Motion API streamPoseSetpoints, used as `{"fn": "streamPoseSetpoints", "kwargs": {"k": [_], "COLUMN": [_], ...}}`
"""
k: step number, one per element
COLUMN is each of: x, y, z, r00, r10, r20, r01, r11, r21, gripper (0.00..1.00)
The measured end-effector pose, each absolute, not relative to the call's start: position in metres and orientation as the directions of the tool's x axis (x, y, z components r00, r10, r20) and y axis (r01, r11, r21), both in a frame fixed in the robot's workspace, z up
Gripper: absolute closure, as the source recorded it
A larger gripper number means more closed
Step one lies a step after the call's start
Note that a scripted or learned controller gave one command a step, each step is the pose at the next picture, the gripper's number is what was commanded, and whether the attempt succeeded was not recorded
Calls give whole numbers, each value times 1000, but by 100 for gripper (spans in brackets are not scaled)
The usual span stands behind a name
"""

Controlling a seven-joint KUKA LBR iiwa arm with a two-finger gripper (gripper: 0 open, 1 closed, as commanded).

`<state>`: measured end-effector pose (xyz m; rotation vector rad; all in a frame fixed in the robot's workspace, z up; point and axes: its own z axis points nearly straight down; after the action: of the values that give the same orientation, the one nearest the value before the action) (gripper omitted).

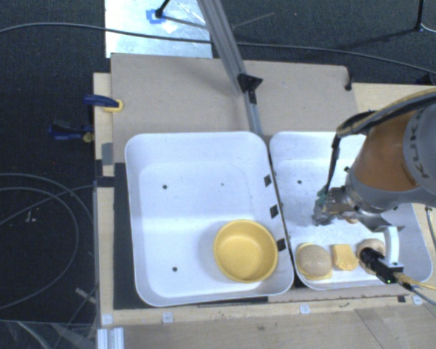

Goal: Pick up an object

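- Nearest, along the right bin's (298, 155) near edge, lay a round tan bun (314, 261), a yellow block (342, 257) and a small brown piece (369, 251).
- Just beyond them hovered the end effector (327, 213); I could not tell its opening.
- It should probably descend centred over one item.
- A yellow bowl (245, 250) sat in the left bin (189, 151).

bench (182, 97): brown board in the middle of the frame
clamps (102, 103): yellow and blue, left edge
cables (29, 217): on dark floor, left
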<state>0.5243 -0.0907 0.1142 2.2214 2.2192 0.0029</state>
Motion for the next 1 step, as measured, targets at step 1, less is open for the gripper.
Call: {"fn": "streamPoseSetpoints", "kwargs": {"k": [1], "x": [521], "y": [-95], "z": [176], "r00": [-4], "r10": [1000], "r20": [-1], "r01": [1000], "r11": [4], "r21": [7], "gripper": [100]}}
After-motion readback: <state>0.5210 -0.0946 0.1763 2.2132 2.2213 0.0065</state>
